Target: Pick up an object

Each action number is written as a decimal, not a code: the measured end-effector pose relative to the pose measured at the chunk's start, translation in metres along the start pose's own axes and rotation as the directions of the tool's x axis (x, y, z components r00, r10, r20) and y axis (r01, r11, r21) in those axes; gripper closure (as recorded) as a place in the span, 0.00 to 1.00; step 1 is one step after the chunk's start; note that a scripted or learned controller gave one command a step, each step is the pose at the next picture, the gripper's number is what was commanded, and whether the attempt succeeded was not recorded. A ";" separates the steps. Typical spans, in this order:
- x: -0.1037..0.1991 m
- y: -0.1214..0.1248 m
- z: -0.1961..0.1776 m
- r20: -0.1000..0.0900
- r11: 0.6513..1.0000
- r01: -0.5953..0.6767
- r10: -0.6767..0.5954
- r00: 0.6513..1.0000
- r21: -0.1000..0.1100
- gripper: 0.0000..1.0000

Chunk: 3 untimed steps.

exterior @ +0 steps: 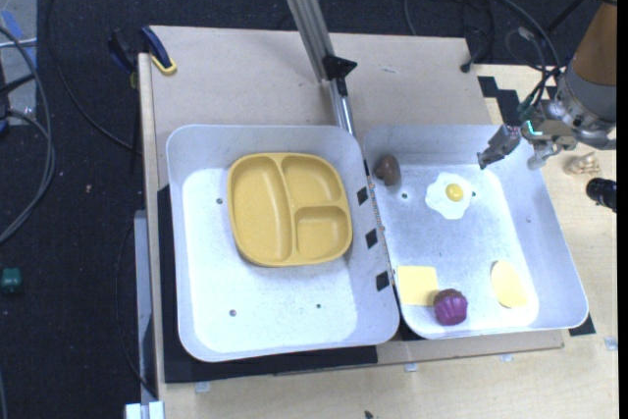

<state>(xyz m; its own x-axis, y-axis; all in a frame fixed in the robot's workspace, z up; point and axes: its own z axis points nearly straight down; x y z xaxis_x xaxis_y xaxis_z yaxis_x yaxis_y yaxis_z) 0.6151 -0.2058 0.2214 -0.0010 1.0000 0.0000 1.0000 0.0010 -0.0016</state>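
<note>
My claw (515, 147) hung over the far right corner of the right bin (549, 240), out at the end of my grey arm (589, 83), which came in from the right side of the bench (255, 83). Its two fingers (491, 154) stood apart, with nothing between them. I held no object.

Below and to the left of the claw, the fried-egg toy (451, 194) lay on the bin floor, white with a yellow yolk, near my fingertips but apart from them. Further left, close to the wall shared with the other bin, sat a small brown rounded piece (388, 170). Toward the near edge of that same bin lay a pale yellow square slice (416, 286), and just beside it, touching or nearly so, a purple lumpy object (450, 307). A pale yellow oval piece (509, 286) rested off to the right of those, near the bin's near right corner.

The left bin (196, 240) carried a yellow divided plate (290, 209) with three compartments, lying flat in its middle
</note>
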 end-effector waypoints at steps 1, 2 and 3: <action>0.000 0.001 -0.001 0.001 1.000 0.000 0.000 1.000 -0.002 0.00; 0.003 0.001 0.042 0.000 1.000 0.000 0.000 1.000 0.000 0.00; 0.003 0.002 0.085 0.000 1.000 -0.001 0.001 1.000 0.002 0.00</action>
<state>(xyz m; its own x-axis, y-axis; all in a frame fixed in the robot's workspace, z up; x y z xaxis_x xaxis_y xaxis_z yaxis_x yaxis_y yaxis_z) 0.6169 -0.2032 0.1367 -0.0003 1.0000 0.0001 1.0000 0.0003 -0.0033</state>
